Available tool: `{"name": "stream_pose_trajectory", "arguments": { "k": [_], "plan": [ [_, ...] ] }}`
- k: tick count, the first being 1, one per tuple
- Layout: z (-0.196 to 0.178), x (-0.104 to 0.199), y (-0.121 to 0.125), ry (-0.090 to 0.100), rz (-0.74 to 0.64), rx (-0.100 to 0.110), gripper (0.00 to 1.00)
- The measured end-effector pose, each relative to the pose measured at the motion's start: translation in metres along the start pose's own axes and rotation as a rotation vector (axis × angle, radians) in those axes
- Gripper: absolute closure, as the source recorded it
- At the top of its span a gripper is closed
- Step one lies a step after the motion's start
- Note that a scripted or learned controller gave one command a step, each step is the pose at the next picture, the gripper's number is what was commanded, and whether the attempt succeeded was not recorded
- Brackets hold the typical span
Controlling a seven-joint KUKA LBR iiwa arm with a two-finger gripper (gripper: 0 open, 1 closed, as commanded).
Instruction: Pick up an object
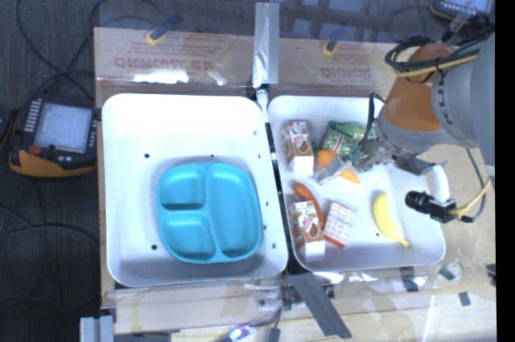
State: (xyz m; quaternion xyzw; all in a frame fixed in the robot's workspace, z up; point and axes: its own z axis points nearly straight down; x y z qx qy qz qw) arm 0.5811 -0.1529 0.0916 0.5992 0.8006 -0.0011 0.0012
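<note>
The right bin point(418, 248) holds several small items. A brown carton point(298, 141) stands near its left wall, with a green packet point(342, 138) beside it. An orange ball point(324, 158) and an orange carrot piece point(349, 175) lie in the middle. A red sausage point(303, 192), a second carton point(306, 224), a red and white box point(339, 223) and a yellow banana point(389, 220) lie toward the front. My gripper point(360, 158) reaches in from the right, low over the middle of the bin, between the green packet and the carrot piece.
The left bin point(129, 171) holds a blue divided plate point(211, 210). The grey arm with its orange band point(414, 103) crosses the right bin's far right side. A black fitting with cables point(430, 203) sits by the bin's right rim. A handheld pendant point(55, 135) lies left of the bench.
</note>
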Motion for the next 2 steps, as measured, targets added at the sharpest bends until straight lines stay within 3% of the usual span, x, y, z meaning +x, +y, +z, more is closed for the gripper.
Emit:
{"name": "stream_pose_trajectory", "arguments": {
  "k": [1, 2],
  "plan": [
    [-0.009, 0.001, 0.001, 0.002, 0.000, -0.001, 1.00],
    [-0.162, 0.036, 0.046, -0.001, 0.189, 0.002, 1.00]
  ]
}}
